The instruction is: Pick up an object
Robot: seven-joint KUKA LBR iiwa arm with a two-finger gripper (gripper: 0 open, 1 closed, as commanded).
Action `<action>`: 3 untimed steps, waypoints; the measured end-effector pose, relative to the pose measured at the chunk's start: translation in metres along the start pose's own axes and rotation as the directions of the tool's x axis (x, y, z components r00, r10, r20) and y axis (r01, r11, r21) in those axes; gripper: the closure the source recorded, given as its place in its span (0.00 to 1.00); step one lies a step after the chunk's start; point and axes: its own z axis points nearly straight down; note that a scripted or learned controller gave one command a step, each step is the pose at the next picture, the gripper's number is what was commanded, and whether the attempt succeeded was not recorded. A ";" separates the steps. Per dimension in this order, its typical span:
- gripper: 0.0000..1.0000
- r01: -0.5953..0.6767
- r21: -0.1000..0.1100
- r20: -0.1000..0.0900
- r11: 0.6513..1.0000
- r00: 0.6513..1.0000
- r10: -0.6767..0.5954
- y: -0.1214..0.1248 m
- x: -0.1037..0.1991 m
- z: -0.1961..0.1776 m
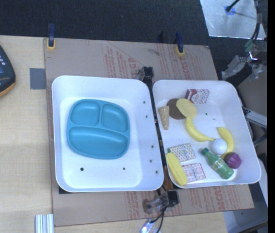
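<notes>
In the right shallow white bin lie a yellow plastic banana, a yellow corn cob, a green toy bottle and a white ball. The left white bin holds a blue divided plate. The grey pincer sits at upper right, off the bins, too blurred to tell whether it is apart or together.

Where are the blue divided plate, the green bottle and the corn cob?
blue divided plate (98,129): camera view, middle of the plate.
green bottle (217,163): camera view, its body.
corn cob (176,169): camera view, mid-length.
</notes>
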 end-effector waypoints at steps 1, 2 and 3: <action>0.00 0.010 0.017 -0.008 1.000 1.000 -0.010 -0.036 0.114 0.152; 0.00 0.004 -0.003 0.001 1.000 1.000 -0.004 0.010 0.100 0.199; 1.00 0.005 -0.006 0.002 1.000 1.000 -0.005 0.010 0.099 0.183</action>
